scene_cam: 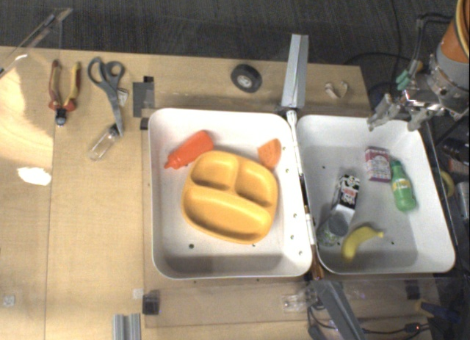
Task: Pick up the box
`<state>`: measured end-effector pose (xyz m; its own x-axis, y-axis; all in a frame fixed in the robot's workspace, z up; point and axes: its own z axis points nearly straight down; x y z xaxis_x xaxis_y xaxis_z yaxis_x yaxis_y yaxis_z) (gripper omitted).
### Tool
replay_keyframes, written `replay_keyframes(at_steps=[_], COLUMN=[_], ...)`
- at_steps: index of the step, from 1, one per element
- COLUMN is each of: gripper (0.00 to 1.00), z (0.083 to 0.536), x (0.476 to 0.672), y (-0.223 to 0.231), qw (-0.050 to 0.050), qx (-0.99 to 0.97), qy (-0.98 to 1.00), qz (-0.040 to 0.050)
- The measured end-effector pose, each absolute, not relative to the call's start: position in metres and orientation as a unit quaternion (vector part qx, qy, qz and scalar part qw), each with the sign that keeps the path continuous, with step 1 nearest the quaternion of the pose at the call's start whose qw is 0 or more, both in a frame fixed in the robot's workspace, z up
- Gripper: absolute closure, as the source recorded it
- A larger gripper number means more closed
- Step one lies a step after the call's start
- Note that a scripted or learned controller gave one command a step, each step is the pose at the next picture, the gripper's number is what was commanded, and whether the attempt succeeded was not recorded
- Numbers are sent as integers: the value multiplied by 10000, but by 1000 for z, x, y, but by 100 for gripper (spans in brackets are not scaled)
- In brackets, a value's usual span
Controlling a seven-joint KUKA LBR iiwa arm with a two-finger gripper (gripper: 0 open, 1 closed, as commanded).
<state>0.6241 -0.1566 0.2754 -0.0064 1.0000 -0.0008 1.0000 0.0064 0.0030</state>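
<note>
**Small box lying in right bin, gripper open above far rim**

Left of the metal divider post (296, 70): red-handled pliers (61, 89), grey-handled scissors (110, 85), a black tape roll (247, 78). In the shallow white left bin (165, 184), an orange plastic bottle (189, 150) and a yellow divided plastic tray (230, 194). Right of the post, in the shallow white right bin (433, 250): a black-and-white carton (347, 191), a yellow banana (361, 240), the small pink-and-white box (378, 164) lying flat, a green bottle (402, 186) just beside it. Furthest right, the two-finger gripper (402, 113), fingers spread, nothing between them.
</note>
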Motion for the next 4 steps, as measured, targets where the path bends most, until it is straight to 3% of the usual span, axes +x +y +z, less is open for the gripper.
replay_keyframes(at_steps=[1, 2, 3, 4], gripper=[0, 0, 100, 0], z=[141, 98, 114, 114], x=[649, 634, 638, 638], y=[-205, -208, -209, -209], qw=[9, 126, 189, 188], qx=[6969, 6913, 6904, 6903], qy=[7172, 7225, 7231, 7232], qz=[3, 52, 81, 81])
